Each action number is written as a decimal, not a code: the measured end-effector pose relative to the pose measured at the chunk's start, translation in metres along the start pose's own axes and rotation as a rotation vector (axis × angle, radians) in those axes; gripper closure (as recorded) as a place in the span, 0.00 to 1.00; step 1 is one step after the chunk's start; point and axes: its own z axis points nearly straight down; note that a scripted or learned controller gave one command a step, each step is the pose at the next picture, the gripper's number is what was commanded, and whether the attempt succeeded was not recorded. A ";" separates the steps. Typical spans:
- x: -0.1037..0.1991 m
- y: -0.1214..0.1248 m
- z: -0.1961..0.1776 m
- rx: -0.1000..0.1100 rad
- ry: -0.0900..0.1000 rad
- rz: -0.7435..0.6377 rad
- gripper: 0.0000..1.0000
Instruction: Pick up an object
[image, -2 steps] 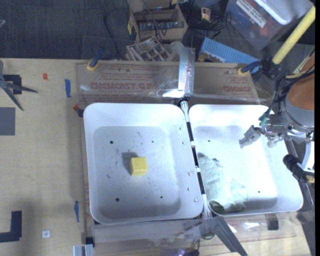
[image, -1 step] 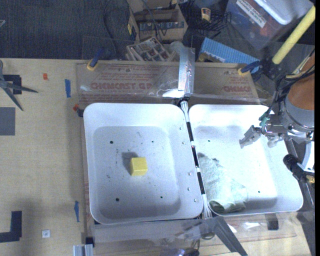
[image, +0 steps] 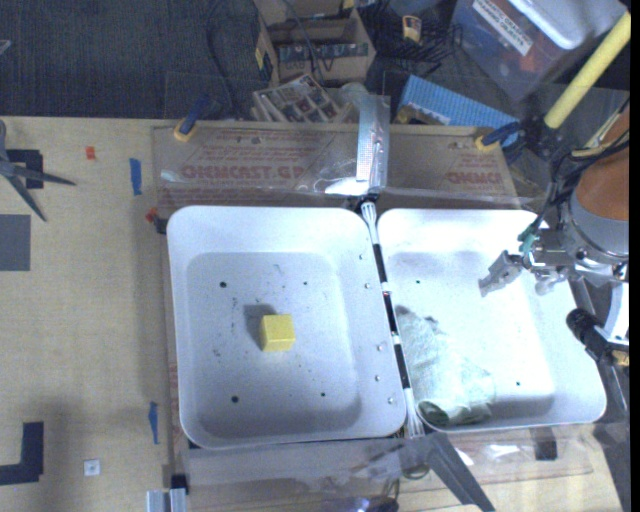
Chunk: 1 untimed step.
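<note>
The arm entered from the right, its orange band visible at the frame edge. The gripper (image: 520, 268) hovered above the right bin (image: 560, 395), near that bin's upper right portion. Its fingers (image: 495, 274) were spread apart and held nothing. A yellow block (image: 278, 333) rested on the floor of the left bin (image: 200, 240), near its centre and well apart from the gripper. A crumpled pale cloth (image: 445, 370) lay in the right bin against the divider, extending toward the bin's lower left corner.
</note>
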 end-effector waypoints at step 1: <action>-0.044 0.041 0.059 -0.002 -0.001 -0.239 0.00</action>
